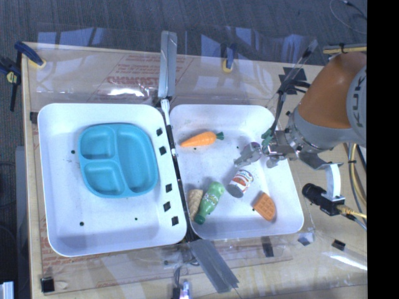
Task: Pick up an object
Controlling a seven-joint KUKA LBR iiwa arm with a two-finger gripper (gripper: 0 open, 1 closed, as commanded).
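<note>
My gripper (252,154) hangs low over the right bin (283,185), near its right side, at the end of the grey arm with the orange band. A small red-and-white can (240,182) lies just below it in the view. An orange carrot (201,139) rests to its left. Toward the bin's front lie a green bottle (209,201), a pale corn-like piece (195,199) and an orange waffle-like piece (265,206). I see nothing held by the gripper.
The left bin (56,223) holds a blue divided tray (117,159). A ridge with black clips (169,179) separates the two bins. Cables and a black fitting (321,197) sit outside the right bin's right wall.
</note>
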